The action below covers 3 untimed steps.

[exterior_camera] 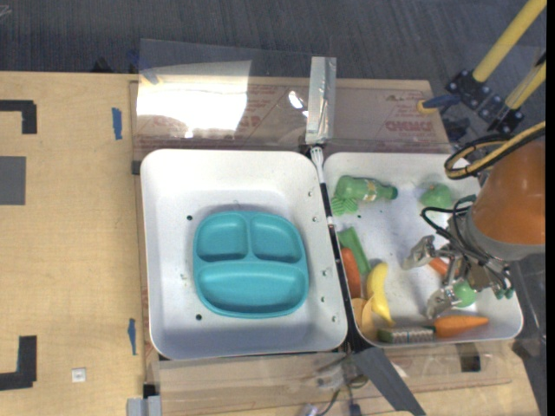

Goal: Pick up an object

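My gripper (pixel 430 278) hangs low over the right part of the right bin (pixel 395 224), under the orange wrist band. Its two metal fingers (pixel 420 252) stand spread apart, so it is open. A small red-orange piece (pixel 440 265) lies between them without being pinched, and a small green piece (pixel 466 295) sits just to their right. An orange carrot (pixel 460 324) lies below the gripper at the bin's front edge. Left of the gripper lies a yellow banana (pixel 379 286).
A green toy vegetable (pixel 361 191) and another green piece (pixel 438 197) lie at the back of the right bin. A red-and-green vegetable (pixel 350 258) lies along its left wall. The left bin (pixel 165 189) holds a teal divided plate (pixel 251 263).
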{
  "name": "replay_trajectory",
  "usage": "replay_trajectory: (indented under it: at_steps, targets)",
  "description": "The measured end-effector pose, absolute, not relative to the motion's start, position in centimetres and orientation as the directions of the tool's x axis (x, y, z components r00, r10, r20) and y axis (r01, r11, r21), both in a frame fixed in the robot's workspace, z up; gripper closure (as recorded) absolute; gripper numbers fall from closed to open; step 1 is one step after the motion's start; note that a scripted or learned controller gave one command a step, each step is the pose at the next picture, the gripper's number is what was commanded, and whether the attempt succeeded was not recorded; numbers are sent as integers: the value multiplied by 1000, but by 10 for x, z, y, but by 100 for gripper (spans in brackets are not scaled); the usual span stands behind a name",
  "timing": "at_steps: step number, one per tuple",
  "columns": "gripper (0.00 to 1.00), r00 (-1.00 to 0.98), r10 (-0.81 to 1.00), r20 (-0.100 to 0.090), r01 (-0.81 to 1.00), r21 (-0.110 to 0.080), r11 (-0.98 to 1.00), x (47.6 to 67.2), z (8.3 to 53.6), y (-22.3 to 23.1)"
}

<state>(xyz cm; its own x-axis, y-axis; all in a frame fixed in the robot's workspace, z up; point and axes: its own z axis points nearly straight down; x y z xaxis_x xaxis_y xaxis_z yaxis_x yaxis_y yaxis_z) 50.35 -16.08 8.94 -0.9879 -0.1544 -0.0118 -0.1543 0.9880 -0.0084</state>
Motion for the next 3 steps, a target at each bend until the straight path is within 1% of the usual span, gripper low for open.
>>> replay_trajectory:
  at_steps: [1,2,3]
  targets:
    - [100,-987,-157,-18,-157,-7,988,506,98,-158]
    - [100,-980,200,-13,200,2,980,569,90,-101]
    - [100,-998,-58,-9,-58,0,998,600,251,-85]
